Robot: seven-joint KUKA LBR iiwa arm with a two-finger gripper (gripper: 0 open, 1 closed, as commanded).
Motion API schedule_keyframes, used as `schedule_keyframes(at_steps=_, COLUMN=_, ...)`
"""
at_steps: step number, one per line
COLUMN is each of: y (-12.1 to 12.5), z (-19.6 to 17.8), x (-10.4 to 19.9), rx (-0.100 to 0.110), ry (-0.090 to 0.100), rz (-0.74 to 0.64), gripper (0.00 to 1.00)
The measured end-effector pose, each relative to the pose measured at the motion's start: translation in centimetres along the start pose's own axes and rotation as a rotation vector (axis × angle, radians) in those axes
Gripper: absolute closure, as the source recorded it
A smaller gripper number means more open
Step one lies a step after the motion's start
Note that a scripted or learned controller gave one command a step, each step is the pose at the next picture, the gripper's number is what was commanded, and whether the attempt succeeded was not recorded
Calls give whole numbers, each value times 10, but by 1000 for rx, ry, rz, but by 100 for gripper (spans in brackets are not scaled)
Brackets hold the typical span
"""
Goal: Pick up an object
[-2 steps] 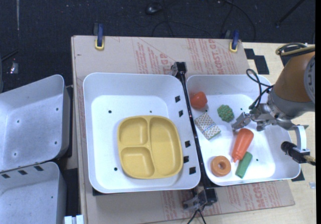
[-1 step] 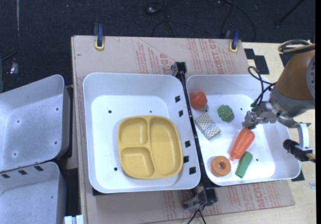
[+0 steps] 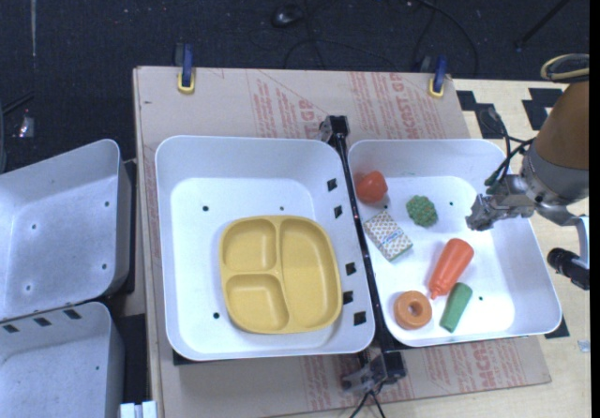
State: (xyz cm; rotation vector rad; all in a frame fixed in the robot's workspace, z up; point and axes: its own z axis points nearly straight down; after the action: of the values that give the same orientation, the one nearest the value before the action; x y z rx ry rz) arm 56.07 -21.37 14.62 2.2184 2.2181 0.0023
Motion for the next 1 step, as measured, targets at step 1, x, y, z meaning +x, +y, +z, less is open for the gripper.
schedule_keyframes(at_steps=1, y=-7, z=-58, x=3, rx=-1, ry=0, rz=-2, gripper=100)
